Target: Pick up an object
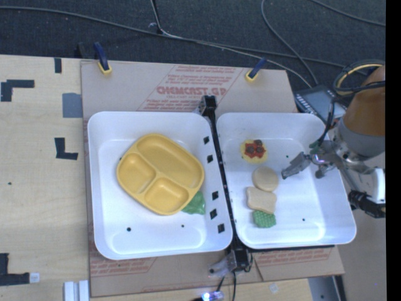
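The grey arm with its orange band (pixel 366 108) reaches in from the right, and its two-finger gripper (pixel 299 166) hangs over the right-hand shallow white bin (pixel 313 227), out toward that bin's right side. One dark finger (pixel 293 168) juts left toward the middle of the bin. Whether the jaws stand wide or narrow I cannot tell from this slant; the second finger is lost against the wrist. What I can say: nothing sits between them.

So the pick is not yet made. All the candidates lie on the bin floor in a loose column down its left half. At the top, a small round yellow piece with a red centre (pixel 254 150). Below it, a pale tan round disc (pixel 265 180), the closest thing to the fingertip, just beside it on the left but apart from it. Touching the disc's lower edge, a cream bread-slice-shaped piece (pixel 261 200). And at the bottom, a small green knobbly piece (pixel 264 219), tucked against the slice.

Over in the left-hand white bin (pixel 106 231), a yellow plastic divided tray (pixel 160 173) lies tilted, with a green leafy scrap (pixel 196 204) peeking out from under its lower right corner.

My read: early days. The approach looks under way, with the tan disc the likeliest target given where the finger points. Still to come are the descent, the closing and the lift.
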Robot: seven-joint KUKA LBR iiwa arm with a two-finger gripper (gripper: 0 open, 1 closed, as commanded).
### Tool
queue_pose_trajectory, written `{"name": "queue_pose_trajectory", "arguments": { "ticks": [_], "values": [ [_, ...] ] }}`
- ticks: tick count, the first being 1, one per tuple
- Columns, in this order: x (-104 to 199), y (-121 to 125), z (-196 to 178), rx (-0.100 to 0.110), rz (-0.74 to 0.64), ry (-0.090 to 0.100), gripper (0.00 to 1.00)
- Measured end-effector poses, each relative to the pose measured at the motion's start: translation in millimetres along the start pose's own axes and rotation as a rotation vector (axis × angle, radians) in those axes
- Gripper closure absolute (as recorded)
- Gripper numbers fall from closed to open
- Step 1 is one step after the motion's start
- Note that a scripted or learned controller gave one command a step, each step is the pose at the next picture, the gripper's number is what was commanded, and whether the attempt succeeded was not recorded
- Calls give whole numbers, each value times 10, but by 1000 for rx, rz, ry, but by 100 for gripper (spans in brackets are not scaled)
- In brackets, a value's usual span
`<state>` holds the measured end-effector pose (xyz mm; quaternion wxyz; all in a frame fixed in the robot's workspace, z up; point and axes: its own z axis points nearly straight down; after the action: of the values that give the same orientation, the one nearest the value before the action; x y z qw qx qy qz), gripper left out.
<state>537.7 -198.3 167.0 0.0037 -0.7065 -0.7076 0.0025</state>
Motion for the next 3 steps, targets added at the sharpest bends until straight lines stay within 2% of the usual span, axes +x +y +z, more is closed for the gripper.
{"name": "queue_pose_trajectory", "arguments": {
  "ticks": [2, 3],
  "values": [
    [21, 26, 819, -6, 1, 0, 0],
    [33, 63, 684, -14, -1, 3, 100]
  ]
}}
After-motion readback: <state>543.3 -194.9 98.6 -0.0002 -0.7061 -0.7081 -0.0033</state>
